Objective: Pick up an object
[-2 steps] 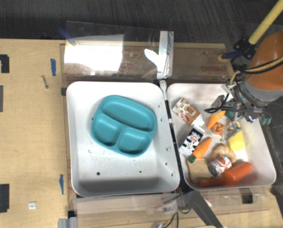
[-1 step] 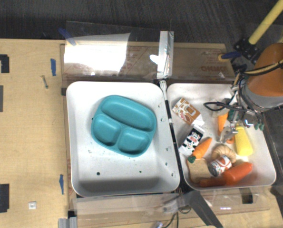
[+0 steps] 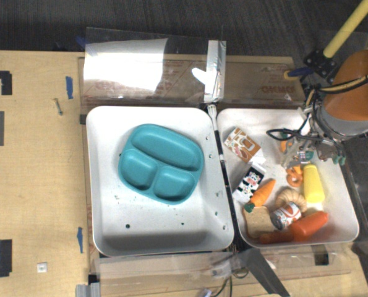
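Observation:
The right bin [image 3: 350, 218] holds several toy foods. A yellow piece [image 3: 313, 185] lies beside a small orange ring [image 3: 294, 177]. An orange carrot [image 3: 262, 192] lies near the middle. A red-orange piece [image 3: 308, 224] rests along the front wall next to a small can [image 3: 286, 215]. A brown-and-white box [image 3: 241, 144] and a black-and-white carton [image 3: 250, 181] sit at the left. My gripper [image 3: 303, 151] hangs over the bin's back right part, just above the ring and the yellow piece. Cables and the wrist hide its tips.
The left bin [image 3: 103, 218] carries a teal divided plate [image 3: 161, 162]. A flat brown slice [image 3: 258, 223] lies at the right bin's front left. The grey arm with its orange band [image 3: 355, 88] comes in from the upper right. A clear plastic sheet [image 3: 128, 70] stands behind the bins.

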